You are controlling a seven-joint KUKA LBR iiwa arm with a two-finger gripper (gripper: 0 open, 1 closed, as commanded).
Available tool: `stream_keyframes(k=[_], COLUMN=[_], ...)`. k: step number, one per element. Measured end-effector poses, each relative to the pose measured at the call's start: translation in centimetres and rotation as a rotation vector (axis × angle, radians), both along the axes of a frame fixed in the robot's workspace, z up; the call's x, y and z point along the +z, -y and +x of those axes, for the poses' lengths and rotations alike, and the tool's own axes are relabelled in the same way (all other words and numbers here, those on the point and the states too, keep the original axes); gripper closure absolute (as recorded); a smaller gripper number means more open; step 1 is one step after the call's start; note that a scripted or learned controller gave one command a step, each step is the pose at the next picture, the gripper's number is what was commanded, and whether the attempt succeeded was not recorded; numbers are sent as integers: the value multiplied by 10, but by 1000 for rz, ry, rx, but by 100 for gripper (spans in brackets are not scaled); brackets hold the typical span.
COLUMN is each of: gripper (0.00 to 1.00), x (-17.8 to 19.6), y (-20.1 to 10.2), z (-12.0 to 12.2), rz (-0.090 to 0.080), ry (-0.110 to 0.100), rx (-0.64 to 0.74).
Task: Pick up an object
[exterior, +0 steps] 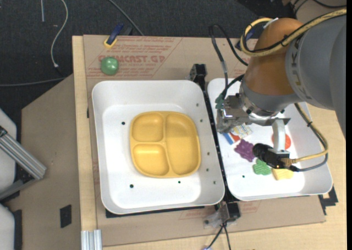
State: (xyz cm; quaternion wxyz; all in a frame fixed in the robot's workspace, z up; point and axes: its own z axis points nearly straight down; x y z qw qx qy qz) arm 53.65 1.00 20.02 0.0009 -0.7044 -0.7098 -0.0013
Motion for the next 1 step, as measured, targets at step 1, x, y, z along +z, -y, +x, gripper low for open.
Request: stream_keyframes(k=[1], gripper=[100], x=[13], y=[-45], z=[2], rz=[-1], ry=[1], rx=[-2])
